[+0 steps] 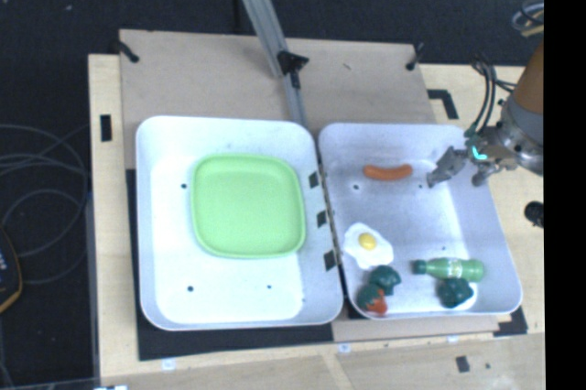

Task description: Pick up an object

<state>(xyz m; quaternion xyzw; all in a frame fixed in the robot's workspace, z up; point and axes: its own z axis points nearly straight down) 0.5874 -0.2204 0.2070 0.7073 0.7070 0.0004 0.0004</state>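
The claw [462,167] hangs over the right bin's [476,223] upper right edge, its 2 fingers apart and seemingly holding nothing. A sausage [387,171] lies just left; a fried egg [368,243], bottle [449,268] and vegetables [377,285] sit below. A green plate [247,205] fills the left bin [165,196].

You had two white bins: the left bin [165,196] held a pale green plate [247,205], plain and unpatterned. In the right bin [412,214] you saw an orange-red sausage [387,171], a white fried egg [368,244] with a yellow yolk, a green bottle [449,268], and dark green pieces at lower right. The table [366,86] was tan.
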